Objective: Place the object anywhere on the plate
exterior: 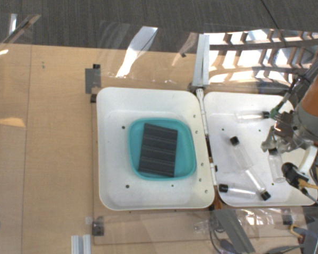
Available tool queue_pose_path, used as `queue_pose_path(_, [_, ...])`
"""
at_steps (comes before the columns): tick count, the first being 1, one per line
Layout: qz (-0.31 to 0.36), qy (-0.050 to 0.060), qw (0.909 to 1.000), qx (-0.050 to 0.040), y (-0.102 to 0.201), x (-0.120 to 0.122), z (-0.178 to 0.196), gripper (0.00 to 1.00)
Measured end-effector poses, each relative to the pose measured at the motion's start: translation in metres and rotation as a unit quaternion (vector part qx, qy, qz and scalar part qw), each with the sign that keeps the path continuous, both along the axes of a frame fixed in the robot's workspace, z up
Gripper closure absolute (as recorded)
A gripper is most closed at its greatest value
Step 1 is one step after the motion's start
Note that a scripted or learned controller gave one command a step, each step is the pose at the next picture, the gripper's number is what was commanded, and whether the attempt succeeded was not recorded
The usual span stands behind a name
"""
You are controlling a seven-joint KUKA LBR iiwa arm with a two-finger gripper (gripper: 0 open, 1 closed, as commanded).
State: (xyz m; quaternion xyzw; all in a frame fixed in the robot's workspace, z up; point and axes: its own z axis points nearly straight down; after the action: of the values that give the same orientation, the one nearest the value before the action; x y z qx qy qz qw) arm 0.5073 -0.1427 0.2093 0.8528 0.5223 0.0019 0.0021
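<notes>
I read two white bins side by side on the wooden worktop [42,142]. The left bin [111,189] carries a teal plate [188,155] roughly at its centre. A dark grey ribbed rectangular object [158,150] lies flat on the plate, long side running away from the camera and tilted slightly, all of it within the plate's rim as far as I can judge.

The right bin [222,115] holds several clear tubes with black caps. One tube [252,116] lies near the far wall, one [236,189] lies along the near wall, and another [256,183] sits at a slant just beside it with its black cap toward the near right. A loose black cap [233,140] rests apart from them on the bin floor, and a clear tube [241,155] lies just below it.

The arm [314,102] enters from the right, orange band visible at the frame edge. The end effector [278,142] sits over the right side of the right bin, well apart from the plate. I cannot tell its state: it is small and cluttered with cabling. I see nothing between its tips.
</notes>
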Motion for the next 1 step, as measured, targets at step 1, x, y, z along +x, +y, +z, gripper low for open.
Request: queue_pose_path(1, [0.04, 0.0, 0.9992, 0.0004, 0.0568, 0.0113, 0.0052, 1.0])
